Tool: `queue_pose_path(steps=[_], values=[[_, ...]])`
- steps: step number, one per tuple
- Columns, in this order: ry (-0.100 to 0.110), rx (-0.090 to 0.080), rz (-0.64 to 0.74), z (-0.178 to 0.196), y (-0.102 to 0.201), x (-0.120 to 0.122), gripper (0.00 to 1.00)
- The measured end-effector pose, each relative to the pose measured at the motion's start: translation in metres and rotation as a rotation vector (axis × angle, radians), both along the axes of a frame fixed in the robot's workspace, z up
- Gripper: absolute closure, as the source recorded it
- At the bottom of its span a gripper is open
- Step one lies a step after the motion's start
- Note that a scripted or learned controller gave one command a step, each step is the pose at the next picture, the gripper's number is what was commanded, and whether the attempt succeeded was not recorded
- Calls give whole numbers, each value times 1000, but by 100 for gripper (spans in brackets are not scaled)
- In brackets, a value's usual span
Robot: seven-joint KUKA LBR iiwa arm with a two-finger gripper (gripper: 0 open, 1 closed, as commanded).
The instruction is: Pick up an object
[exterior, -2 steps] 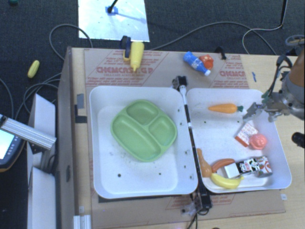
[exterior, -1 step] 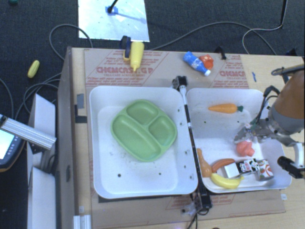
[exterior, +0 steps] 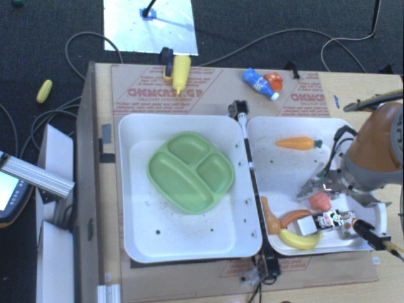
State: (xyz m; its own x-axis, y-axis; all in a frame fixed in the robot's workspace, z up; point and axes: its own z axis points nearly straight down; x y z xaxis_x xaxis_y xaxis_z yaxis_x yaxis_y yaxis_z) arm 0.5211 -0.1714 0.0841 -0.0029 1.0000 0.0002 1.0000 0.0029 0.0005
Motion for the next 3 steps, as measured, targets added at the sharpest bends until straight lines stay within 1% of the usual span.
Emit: queue_pose_path(steps=[1,2,3], values=[[0,0,-2,0,1,-3,0],[0,0,-2,0,-11,-16,0],[-4,0,0,11,-11,-15,100]])
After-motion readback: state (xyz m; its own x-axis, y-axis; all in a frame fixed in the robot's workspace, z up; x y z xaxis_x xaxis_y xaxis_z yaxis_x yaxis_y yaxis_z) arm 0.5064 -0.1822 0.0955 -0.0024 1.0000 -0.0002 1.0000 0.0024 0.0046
